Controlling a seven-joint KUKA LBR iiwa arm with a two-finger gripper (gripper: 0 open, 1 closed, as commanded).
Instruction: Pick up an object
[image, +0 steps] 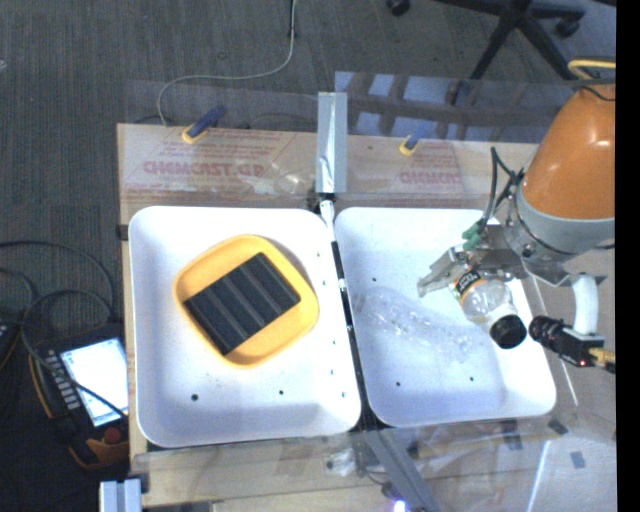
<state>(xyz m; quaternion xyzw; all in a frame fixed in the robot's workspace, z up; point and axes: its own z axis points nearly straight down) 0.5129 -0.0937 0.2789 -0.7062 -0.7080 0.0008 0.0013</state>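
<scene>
The arm (570, 180) reaches in from the right and hangs over the right-hand bin (400, 395), its orange band uppermost. The pincer (470, 272) sits low over the upper right part of that bin. Its metal parts are crowded together and partly masked by the wrist, so whether the fingers are parted or closed cannot be told.

Directly at the pincer lies a clear plastic bottle (488, 300) with a black cap (507, 331), tilted with the cap toward the bin's right wall. The bottle touches or lies just under the pincer; a grip on it cannot be confirmed. A judgement: the pincer's position suggests this bottle is the target, and the pick is at the approach or closing stage, not completed.

A faint, crinkled transparent film or wrapper (415, 322) lies on the floor of the same bin, to the left of the bottle. Its outline is hard to read against the white.

The left-hand bin (160, 400) holds a rounded yellow dish (300, 315) carrying a dark ribbed rectangular pad (243, 301), well apart from the pincer.

Both bins are shallow, smooth, white, with rounded corners, set side by side on the table (240, 170). The bottle's smooth curved wall is likely to slip under a poor grip.
</scene>
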